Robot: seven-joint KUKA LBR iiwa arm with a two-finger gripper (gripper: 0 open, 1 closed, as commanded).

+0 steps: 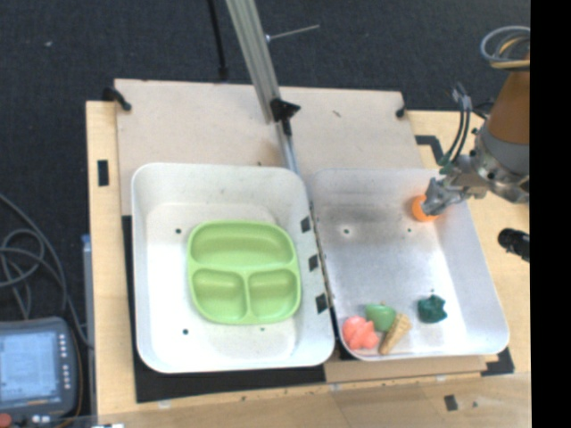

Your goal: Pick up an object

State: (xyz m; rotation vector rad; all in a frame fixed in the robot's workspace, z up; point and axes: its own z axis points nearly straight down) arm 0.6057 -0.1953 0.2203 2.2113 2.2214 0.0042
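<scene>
Jaws (439, 196): at the upper right corner of the right bin (464, 239), pointing down-left; opening not discernible. Orange object (419, 208): on the bin floor, touching or just beside the jaws' tip, on their left; held or not, cannot tell. Green tray (243, 271): left bin; well apart. Small toys (384, 324): near edge.
</scene>
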